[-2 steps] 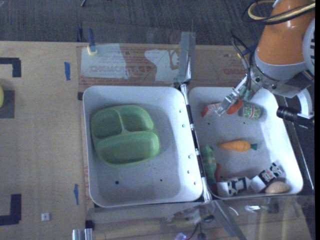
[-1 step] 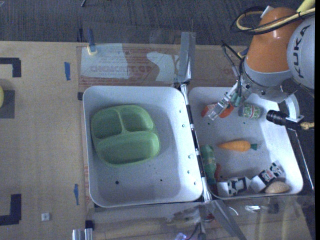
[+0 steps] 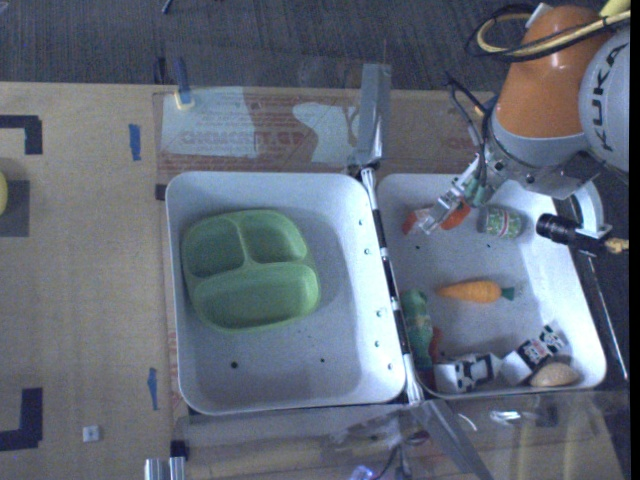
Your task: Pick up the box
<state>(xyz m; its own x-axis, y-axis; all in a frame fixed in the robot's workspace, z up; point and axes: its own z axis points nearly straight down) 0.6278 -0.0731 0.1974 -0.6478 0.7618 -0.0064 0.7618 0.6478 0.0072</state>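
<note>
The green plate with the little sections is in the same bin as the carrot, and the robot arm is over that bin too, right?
Not quite. The camera view shows the green plate alone in the left bin. The carrot lies in the right bin, and the gripper is over that right bin.

Green three-compartment plastic plate (image 3: 250,267) lying in the left shallow white bin (image 3: 340,363), orange toy carrot (image 3: 470,291) mid right white bin (image 3: 583,298), green toy vegetable (image 3: 416,315) by its left wall, small green-labelled can (image 3: 500,223) near its back.

B/w box (image 3: 469,371), flat, right bin's (image 3: 590,298) near edge
</note>
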